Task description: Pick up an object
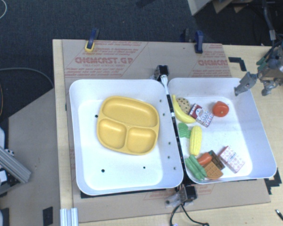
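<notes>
Gripper (255,84) over right bin's (262,140) far right rim, fingers spread, nothing between them. Tomato (220,108) nearest, just left and toward the camera; corn cob (195,140) farther left, long axis running near-to-far.

Robot lab: clamped bench (132,55), bins (85,140)

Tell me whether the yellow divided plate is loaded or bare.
Bare. The yellow plate in the left bin shows only yellow in all three compartments.
</notes>
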`<move>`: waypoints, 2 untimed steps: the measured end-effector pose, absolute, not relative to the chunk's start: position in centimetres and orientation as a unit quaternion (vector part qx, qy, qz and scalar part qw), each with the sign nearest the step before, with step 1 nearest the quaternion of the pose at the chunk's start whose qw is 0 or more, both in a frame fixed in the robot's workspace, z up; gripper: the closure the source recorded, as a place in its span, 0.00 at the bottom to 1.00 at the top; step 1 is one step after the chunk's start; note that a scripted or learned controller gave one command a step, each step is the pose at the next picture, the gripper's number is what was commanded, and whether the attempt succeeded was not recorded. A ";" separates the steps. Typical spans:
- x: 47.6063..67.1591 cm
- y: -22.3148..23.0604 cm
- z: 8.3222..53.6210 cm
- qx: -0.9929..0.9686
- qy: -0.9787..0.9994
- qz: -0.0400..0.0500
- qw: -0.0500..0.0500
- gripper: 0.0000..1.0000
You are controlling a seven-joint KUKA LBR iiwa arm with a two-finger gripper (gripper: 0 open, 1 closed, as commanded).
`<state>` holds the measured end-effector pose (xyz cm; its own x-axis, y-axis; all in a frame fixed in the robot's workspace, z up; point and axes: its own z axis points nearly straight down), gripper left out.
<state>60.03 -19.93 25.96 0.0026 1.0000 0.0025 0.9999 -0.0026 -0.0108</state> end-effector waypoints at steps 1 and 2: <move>60.2 -19.9 26.5 -0.707 -0.707 0.000 0.000 0.00; 59.7 -19.3 20.4 -0.707 -0.707 0.002 0.004 0.00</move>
